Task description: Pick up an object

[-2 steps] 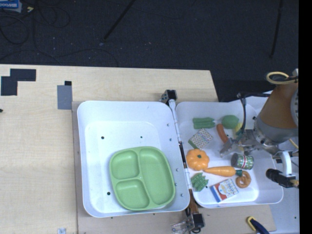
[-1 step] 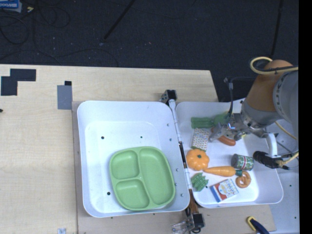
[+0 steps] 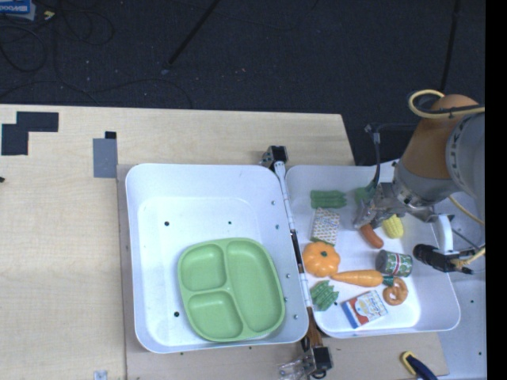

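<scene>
Seen from above at a slant: 2 white bins side by side on a pale wooden table (image 3: 63,236). Left bin (image 3: 158,204) with a green 3-compartment plate (image 3: 230,290) toward its 5 o'clock corner. Right bin (image 3: 432,311) crowded with toy food. Grey arm (image 3: 444,145) with an orange band in from 3 o'clock, its jaws (image 3: 372,212) low in the right bin's upper half, just beside a red sausage (image 3: 371,235) and a yellow corn cob (image 3: 393,227). Whether wide, narrow, or closed on anything: cannot tell, tips lost against the clutter. At 9 o'clock of the jaws, a green flat piece (image 3: 328,199), and below it a speckled pale block (image 3: 325,226). Toward 6 o'clock, an orange pumpkin (image 3: 321,259) touching a carrot (image 3: 358,276), a small green can (image 3: 395,263), a pretzel (image 3: 394,293), a green leafy piece (image 3: 324,295) and a red, white and blue carton (image 3: 364,308).
</scene>
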Available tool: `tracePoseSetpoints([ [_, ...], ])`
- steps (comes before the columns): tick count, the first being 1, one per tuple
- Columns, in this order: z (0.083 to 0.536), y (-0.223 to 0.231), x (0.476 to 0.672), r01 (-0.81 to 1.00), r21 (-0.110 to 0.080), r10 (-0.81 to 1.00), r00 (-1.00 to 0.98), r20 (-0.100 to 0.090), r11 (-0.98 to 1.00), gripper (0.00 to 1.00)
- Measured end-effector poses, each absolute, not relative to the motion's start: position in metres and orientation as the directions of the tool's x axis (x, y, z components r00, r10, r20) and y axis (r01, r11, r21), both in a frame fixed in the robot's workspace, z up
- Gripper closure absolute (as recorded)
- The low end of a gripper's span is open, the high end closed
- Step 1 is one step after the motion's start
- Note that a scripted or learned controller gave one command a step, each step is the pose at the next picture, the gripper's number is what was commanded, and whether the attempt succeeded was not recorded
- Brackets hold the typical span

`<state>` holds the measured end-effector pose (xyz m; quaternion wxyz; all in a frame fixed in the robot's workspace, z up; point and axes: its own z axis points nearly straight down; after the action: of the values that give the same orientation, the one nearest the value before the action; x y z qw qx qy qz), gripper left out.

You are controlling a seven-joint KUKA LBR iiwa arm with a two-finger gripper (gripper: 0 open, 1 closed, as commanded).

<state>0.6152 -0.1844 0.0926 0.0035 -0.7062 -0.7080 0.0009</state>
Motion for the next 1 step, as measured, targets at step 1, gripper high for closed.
tracePoseSetpoints([
  [1,0.1644,-0.1518,0.6199,1.0,-0.006,1.0,-0.002,0.001,0.002,1.0],
])
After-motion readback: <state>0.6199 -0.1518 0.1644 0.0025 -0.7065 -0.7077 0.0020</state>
